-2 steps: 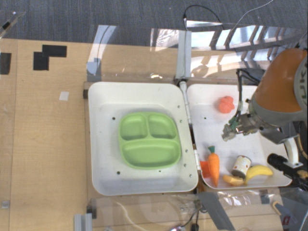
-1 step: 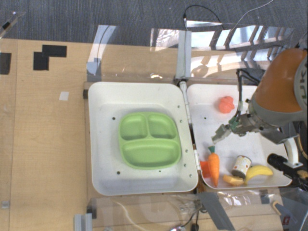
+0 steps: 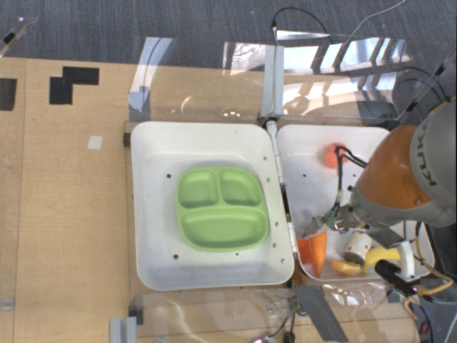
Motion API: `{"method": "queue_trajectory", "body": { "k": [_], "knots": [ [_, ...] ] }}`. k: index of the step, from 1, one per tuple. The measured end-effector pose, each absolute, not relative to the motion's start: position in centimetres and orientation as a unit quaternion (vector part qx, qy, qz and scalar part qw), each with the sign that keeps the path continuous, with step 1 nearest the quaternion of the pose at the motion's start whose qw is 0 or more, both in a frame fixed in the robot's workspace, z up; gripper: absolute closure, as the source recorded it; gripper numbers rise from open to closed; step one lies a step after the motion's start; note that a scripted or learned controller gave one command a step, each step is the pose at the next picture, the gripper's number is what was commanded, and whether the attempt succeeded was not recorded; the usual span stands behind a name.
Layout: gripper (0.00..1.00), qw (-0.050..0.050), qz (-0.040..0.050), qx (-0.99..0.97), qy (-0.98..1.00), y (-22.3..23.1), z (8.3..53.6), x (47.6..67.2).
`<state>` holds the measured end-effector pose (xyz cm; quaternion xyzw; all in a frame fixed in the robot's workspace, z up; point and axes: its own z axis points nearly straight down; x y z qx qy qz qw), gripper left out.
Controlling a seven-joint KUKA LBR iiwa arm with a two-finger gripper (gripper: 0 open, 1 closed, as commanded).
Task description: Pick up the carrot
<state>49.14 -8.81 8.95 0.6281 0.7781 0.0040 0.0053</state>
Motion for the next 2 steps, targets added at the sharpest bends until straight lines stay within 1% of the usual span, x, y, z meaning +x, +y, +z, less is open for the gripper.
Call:
{"method": "queue_trajectory", "body": {
  "k": [1, 2],
  "knots": [
    [1.0, 0.009, 0.0067, 0.627, 0.779, -8.7, 10.1, 49.5],
    [1.0, 0.001, 0.0009, 0.686, 0.727, -2.3, 23.1, 54.3]
  ]
}}
